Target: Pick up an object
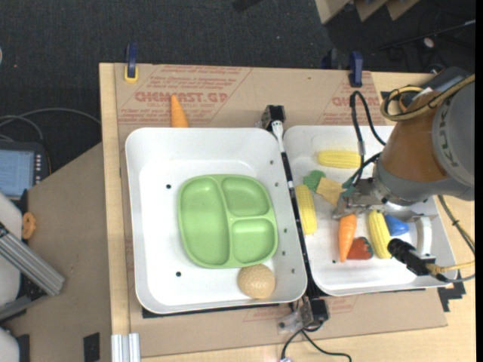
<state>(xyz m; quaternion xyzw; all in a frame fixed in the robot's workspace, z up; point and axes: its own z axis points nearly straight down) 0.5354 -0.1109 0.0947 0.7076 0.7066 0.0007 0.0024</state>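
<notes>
Cardboard [226,85] covers the bench under both bins, w/ printed red lettering along its far side. You've got a loose carrot [178,112] lying on that cardboard just beyond the left bin's far rim. Left bin [151,157] holds a green divided plate [226,219], three compartments, sitting flat near the middle. Just in front of it, touching the plate's near edge, is a tan round bread roll [256,280].

Right bin [362,281] is the busy one. Along its left wall you'll see an ear of corn [306,208] lying lengthwise, w/ a small green piece [314,179] at its far end. A second corn ear [339,158] lies crosswise near the far wall. A yellowish wedge [329,191] sits between them. Gripper [353,202] is down in this bin, over the wedge and the top of an orange carrot [346,236] that points toward the near rim. Can't tell how far open the claw is or whether it has hold of anything; arm blocks it. Beside the carrot: a red item [360,249], a third corn ear [379,234], and a blue item [398,227] partly under the arm.
</notes>
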